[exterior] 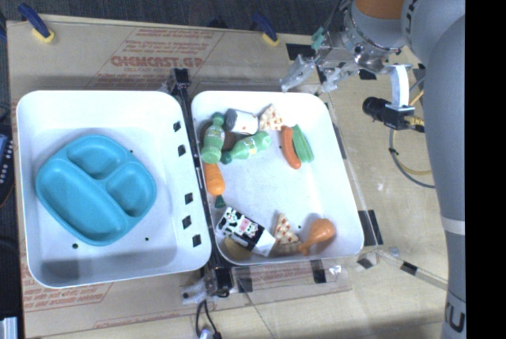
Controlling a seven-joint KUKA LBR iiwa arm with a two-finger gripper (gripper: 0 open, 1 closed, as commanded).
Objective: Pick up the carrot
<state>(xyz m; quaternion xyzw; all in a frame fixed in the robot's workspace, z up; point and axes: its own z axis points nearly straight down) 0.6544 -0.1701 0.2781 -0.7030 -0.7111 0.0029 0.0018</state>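
Observation:
The carrot (213,178) is a short orange piece lying against the left wall of the right bin (341,171), just below a green bottle (213,139). My gripper (310,77) hangs over the back rim of that bin, well up and to the right of the carrot. Its two fingers stand spread apart, open, with nothing between them.
The right bin also holds a second green bottle (251,145), a red-orange sausage (291,148) beside a green piece (303,145), two pizza slices (271,118), a cow-patterned carton (239,227) and a drumstick (319,233). A blue divided plate (95,186) lies in the left bin (47,266).

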